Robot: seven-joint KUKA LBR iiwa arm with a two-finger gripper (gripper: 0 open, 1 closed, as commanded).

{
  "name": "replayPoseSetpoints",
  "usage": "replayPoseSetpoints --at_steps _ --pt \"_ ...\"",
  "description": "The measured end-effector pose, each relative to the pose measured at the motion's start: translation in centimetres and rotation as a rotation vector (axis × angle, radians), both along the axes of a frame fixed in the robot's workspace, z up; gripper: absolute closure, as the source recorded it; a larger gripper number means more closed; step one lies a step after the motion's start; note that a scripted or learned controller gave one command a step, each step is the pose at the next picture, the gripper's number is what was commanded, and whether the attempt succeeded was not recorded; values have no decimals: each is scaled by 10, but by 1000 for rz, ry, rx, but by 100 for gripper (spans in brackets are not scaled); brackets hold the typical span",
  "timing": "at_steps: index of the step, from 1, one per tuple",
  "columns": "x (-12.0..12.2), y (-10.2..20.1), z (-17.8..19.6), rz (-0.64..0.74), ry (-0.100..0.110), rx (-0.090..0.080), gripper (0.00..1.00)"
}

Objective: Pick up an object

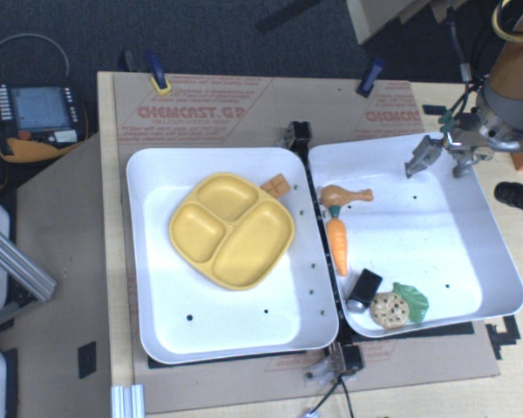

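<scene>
Gripper [438, 157] spread open, grasping nothing, above far right corner of right bin [471, 233]. Candidate objects lie along bin's left side: drumstick [344, 197], carrot [336, 244], cookie [385, 309] near edge. Recommended: centre over carrot, align fingers across its width, descend vertically, then close.

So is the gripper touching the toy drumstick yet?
Apart. The camera view shows bare white bin floor between the gripper and the toy drumstick.
</scene>
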State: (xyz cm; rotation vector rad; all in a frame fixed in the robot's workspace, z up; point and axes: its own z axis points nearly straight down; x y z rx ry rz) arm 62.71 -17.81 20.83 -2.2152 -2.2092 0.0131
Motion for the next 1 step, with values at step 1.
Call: replayPoseSetpoints --at_steps 1 --pt "3 1 8 3 -14 -3 0"
